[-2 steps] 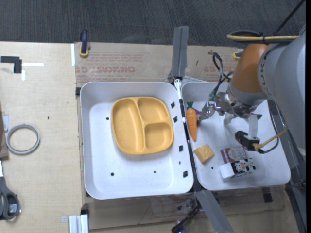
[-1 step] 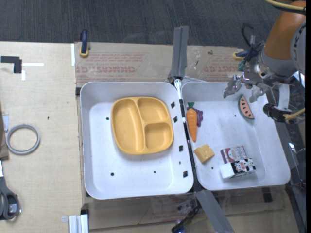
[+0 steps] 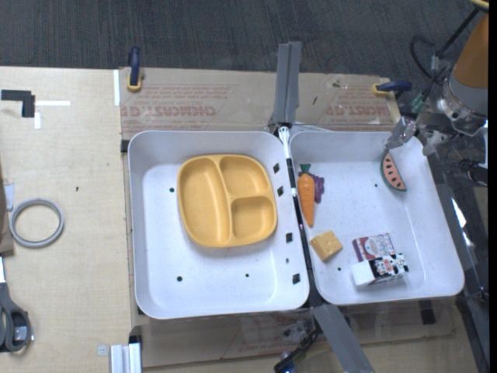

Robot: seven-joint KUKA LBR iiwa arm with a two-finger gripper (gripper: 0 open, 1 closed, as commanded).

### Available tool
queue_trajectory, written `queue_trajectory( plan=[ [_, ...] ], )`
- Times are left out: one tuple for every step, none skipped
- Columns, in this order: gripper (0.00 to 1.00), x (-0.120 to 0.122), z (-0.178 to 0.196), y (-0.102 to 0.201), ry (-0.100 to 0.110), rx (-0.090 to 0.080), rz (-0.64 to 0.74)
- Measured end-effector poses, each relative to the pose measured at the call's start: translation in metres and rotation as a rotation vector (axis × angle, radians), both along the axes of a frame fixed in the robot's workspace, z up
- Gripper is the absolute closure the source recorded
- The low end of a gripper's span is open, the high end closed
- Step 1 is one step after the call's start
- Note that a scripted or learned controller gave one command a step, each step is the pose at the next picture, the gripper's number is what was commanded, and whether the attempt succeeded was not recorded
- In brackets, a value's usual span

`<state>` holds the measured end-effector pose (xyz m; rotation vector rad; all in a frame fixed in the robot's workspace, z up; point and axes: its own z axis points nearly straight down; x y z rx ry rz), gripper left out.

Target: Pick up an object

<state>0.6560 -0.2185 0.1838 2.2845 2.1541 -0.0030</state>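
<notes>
The right bin (image 3: 435,231) holds a watermelon slice (image 3: 393,172) near its back right, an orange carrot (image 3: 307,198) with a small purple piece (image 3: 318,186) beside it at the left wall, a yellow cheese wedge (image 3: 326,245), and a small printed carton (image 3: 379,259) near the front. My gripper (image 3: 414,138) hovers over the bin's back right corner, just above and right of the watermelon slice. It is open, with nothing between its fingers.
In the left bin (image 3: 147,270) lies a yellow divided plate (image 3: 227,200). A grey metal bar (image 3: 287,84) runs along the gap between the bins. A tape ring (image 3: 34,222) and scissors (image 3: 14,326) lie on the bench at far left.
</notes>
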Motion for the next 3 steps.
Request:
queue_trajectory(
  plan=[
    [0.00, -0.061, -0.050, 0.053, 0.002, 0.002, 0.019],
    [0.00, -0.111, -0.093, 0.097, 0.003, 0.003, 0.150],
    [0.00, -0.034, -0.092, 0.112, 0.001, 0.001, -0.121]
  ],
)
